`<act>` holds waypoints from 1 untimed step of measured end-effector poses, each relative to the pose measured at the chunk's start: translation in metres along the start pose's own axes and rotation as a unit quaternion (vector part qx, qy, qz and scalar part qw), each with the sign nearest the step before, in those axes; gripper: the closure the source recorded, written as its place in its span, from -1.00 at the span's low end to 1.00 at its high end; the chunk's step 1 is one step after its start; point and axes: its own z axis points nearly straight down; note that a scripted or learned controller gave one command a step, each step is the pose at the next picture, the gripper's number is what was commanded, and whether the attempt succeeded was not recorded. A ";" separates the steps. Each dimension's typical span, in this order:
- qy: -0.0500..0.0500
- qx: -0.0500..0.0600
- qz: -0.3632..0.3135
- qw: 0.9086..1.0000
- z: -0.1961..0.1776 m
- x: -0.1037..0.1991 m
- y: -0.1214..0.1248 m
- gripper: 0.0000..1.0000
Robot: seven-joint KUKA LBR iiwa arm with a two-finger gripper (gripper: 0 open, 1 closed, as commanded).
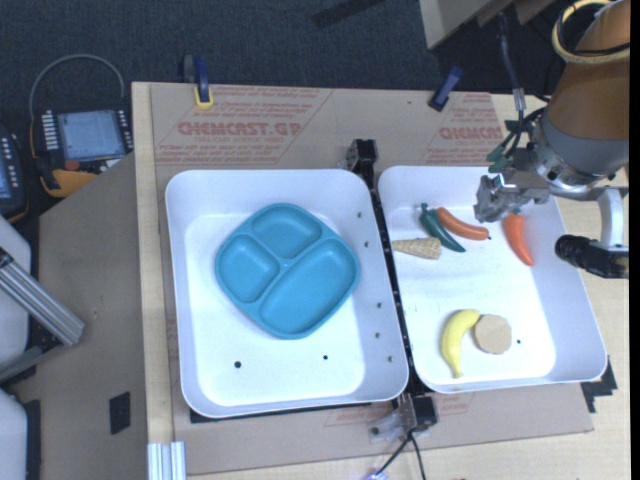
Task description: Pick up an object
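- You had the two-finger metal gripper (497, 196), finger state unreadable, poised near the right white bin's (570, 358) far edge.
- The slim orange plastic carrot (518, 238) lay just nearside, pointing nearward.

Dark grey carpet (250, 18) is covering the floor around the bench. A brown board (320, 118) with red lettering is lying on top, clamped by a blue-and-yellow clamp (200, 80). A small screen (88, 133) is glowing at left.
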 end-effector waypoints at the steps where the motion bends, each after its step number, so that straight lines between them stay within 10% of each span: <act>1: 0.002 0.005 -0.002 1.000 0.014 0.052 0.003 1.00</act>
